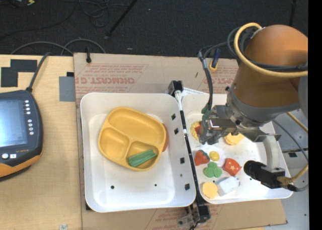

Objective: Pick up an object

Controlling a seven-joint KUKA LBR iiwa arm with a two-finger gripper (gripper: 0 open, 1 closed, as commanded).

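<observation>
arm over the right bin (pixel 282 194), hunting a pick
gripper (pixel 209 126) hangs low at the toy pile's ten o'clock, poised for reaching; its grasp state cannot be told.

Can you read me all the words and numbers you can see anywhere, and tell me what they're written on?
"CHEMCRAFT"-like red print, upside down, on the cardboard sheet behind the white bins: only partly legible, so that reading is uncertain.
Red print on the cardboard at the front edge: too small and cut off to read.
Screen of the handheld pendant at the left: lit, but too blurred to read.
Nothing else carries readable text.
</observation>
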